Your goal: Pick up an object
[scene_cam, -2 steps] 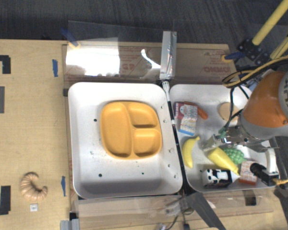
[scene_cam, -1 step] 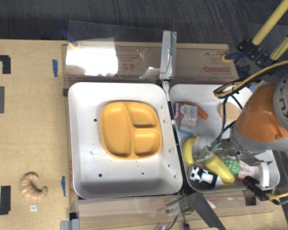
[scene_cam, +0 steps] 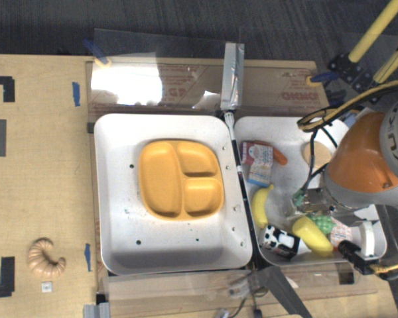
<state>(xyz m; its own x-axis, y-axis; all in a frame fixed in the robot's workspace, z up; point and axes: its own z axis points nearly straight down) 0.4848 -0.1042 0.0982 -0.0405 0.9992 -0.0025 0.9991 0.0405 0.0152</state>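
Note:
The right bin point(scene_cam: 288, 128) holds several small objects. A pink and blue carton point(scene_cam: 259, 162) lies near its far left, and a yellow banana point(scene_cam: 260, 206) lies below it. Along the front sit a black and white toy cow point(scene_cam: 280, 239), a yellow lemon-shaped piece point(scene_cam: 312, 235) and a green item point(scene_cam: 326, 224). A tan round piece point(scene_cam: 318, 154) lies at the back. My gripper point(scene_cam: 310, 203) hangs low inside this bin under the orange band point(scene_cam: 361, 158), just above the lemon-shaped piece and right of the banana. I see nothing lifted.
The left bin point(scene_cam: 119, 177) bears a yellow divided plate point(scene_cam: 180, 179). A toy croissant point(scene_cam: 46, 258) lies on the cardboard bench at the front left. A black cable point(scene_cam: 322, 121) loops over the right bin's back. A clear panel point(scene_cam: 159, 78) stands behind the bins.

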